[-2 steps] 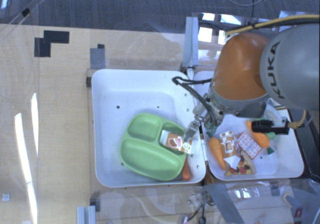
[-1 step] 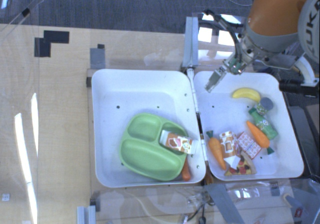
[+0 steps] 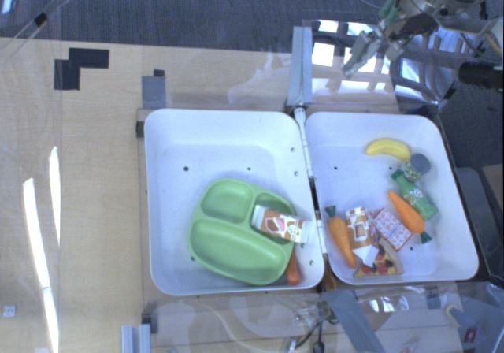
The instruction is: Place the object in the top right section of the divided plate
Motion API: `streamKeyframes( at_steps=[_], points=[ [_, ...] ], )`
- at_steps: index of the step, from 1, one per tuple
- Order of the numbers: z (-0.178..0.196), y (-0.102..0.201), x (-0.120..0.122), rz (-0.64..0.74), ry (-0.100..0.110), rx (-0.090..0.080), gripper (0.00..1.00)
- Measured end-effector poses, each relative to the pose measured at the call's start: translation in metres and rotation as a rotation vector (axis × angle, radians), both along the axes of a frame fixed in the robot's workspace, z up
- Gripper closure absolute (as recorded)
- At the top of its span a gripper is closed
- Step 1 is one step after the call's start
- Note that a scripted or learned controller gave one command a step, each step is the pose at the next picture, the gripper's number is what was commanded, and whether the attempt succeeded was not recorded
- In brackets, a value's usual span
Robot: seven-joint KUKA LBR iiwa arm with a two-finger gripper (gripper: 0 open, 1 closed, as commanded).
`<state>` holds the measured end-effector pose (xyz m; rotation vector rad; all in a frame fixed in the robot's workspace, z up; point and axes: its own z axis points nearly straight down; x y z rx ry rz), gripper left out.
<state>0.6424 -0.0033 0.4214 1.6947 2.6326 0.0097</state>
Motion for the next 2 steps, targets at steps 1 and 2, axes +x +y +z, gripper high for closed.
streamKeyframes(
  at_steps=[1, 2],
  points=[
    [0.016, -0.029, 0.027, 0.047, 0.001, -0.001, 0.00],
    [0.016, -0.082, 0.027, 0.099, -0.001, -0.003, 0.00]
  ],
)
